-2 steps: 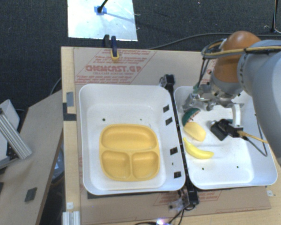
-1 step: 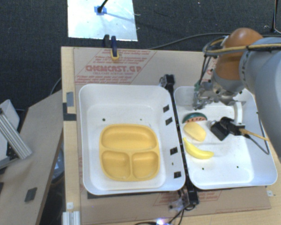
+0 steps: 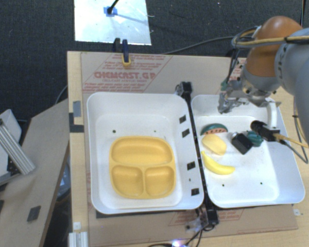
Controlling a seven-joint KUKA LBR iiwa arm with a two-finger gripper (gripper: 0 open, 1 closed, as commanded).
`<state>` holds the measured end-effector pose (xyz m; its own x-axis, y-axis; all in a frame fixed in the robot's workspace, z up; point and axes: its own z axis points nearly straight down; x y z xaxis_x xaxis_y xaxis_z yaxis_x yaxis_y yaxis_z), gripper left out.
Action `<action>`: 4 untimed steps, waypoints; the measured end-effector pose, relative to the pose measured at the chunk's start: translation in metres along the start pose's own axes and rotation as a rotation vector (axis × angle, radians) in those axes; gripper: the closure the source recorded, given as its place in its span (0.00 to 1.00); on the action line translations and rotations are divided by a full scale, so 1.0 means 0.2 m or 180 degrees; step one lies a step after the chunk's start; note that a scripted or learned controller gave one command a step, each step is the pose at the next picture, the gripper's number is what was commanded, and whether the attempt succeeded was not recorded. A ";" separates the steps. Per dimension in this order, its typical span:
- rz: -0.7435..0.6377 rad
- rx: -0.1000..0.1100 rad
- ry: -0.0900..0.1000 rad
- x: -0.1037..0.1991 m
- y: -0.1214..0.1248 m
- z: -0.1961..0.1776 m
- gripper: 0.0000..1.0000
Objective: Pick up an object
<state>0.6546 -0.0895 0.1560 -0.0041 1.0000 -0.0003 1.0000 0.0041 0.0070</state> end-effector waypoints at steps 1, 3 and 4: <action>-0.0006 -0.0006 -0.0003 0.00 0.04 -0.32 1.00; -0.0012 0.0021 0.0003 0.19 -0.07 -0.35 1.00; -0.0017 0.0026 0.0009 0.47 -0.20 -0.32 1.00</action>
